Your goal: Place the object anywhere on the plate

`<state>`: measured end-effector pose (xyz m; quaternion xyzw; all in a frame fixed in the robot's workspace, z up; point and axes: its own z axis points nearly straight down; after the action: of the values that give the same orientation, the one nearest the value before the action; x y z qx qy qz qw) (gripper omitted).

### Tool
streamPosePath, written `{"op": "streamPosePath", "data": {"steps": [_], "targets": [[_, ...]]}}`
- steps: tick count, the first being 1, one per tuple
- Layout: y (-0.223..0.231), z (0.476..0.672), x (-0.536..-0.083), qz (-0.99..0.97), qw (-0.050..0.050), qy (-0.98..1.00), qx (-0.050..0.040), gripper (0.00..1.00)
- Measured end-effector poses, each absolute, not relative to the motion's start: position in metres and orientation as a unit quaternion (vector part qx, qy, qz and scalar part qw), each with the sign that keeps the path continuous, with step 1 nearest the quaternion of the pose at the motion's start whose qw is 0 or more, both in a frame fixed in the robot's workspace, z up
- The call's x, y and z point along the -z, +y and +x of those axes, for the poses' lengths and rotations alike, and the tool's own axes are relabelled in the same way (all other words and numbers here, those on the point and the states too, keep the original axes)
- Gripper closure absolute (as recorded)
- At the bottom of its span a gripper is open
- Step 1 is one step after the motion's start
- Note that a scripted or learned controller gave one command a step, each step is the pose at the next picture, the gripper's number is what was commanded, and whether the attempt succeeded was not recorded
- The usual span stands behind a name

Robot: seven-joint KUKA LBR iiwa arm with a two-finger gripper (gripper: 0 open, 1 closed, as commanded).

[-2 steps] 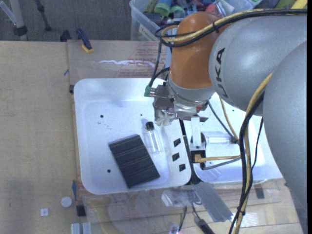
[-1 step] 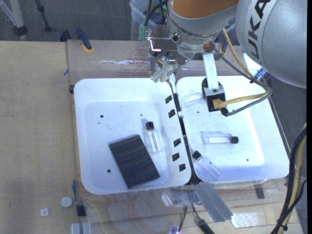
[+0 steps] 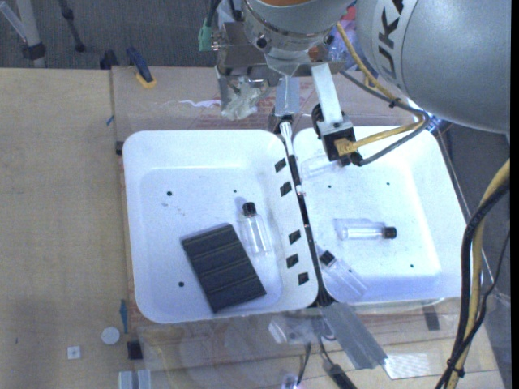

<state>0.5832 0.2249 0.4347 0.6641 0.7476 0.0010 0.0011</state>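
The plate [image 3: 223,267] is a black ridged slab lying flat in the front of the left bin [image 3: 154,177]. A clear vial with a black cap [image 3: 253,227] lies just beyond its far right corner, close to it. In the right bin [image 3: 413,177] a second clear vial [image 3: 366,232] lies on its side with its cap to the right. A third vial [image 3: 340,272] rests by the divider near the front. My gripper [image 3: 284,124] hangs above the far end of the divider between the bins, well away from the plate and vials.
The raised divider [image 3: 298,217] with black markers runs between the bins. A crumpled pale scrap [image 3: 239,104] sits on the bench behind the left bin. The grey arm [image 3: 422,31] fills the upper right. Small loose bits [image 3: 109,335] lie on the bench at front left.
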Motion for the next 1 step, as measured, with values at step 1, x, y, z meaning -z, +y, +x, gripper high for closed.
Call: {"op": "streamPosePath", "data": {"steps": [1], "targets": [[0.2121, 0.4928, -0.4081, 0.613, -0.001, 0.790, 0.0012, 1.00]]}}
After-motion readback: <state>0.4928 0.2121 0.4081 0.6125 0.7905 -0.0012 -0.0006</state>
